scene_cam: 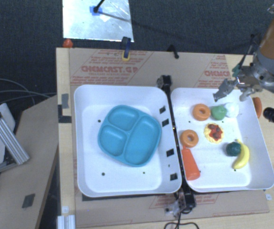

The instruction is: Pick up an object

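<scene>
My gripper [232, 96] hangs over the far edge of the right bin [256, 175], open, with nothing between its fingers. Just below it lie a green round piece [218, 112] and a white piece [231, 109], with an orange doughnut [201, 111] to their left. Nearer the front are a second doughnut [189, 138], a small yellow pizza with red topping [214, 132], a dark teal ball [233, 149], a banana [242, 156] and an orange carrot [190, 163]. An orange piece [257, 106] rests by the bin's right wall.
The left bin [86, 175] holds a blue divided plate [129, 134]. A black divider strip [171, 128] runs between the bins. A shiny sheet [98, 13] lies on the floor beyond the bench.
</scene>
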You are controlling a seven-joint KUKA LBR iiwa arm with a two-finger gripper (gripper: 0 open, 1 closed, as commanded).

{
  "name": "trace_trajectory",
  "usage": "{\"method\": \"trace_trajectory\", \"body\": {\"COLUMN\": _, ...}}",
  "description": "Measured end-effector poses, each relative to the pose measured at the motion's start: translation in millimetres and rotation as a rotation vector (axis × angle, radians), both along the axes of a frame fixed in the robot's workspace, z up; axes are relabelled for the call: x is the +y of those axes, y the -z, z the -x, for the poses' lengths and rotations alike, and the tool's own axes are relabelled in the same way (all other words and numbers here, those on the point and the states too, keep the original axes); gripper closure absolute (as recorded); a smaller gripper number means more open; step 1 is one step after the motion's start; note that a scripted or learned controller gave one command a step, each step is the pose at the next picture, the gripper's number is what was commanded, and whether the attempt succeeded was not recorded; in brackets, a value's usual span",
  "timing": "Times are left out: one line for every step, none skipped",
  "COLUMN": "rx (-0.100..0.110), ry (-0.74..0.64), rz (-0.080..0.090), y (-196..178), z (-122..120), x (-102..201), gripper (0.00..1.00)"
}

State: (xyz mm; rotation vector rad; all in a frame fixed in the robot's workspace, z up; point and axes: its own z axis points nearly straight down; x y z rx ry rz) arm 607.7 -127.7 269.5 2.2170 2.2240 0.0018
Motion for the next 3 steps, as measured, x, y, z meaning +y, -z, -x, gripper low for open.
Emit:
{"method": "trace_trajectory", "body": {"rx": 0.01, "ry": 0.002, "rz": -0.002, "y": 166.9, "z": -18.4, "x": -11.5, "gripper": 0.0}}
{"method": "trace_trajectory", "body": {"rx": -0.012, "ry": -0.003, "rz": 0.002, "y": 181.6, "z": -65.6, "x": -41.1, "gripper": 0.0}}
{"method": "trace_trajectory", "body": {"rx": 0.002, "ry": 0.004, "rz": 0.0, "y": 184.7, "z": -14.1, "x": -80.2, "gripper": 0.0}}
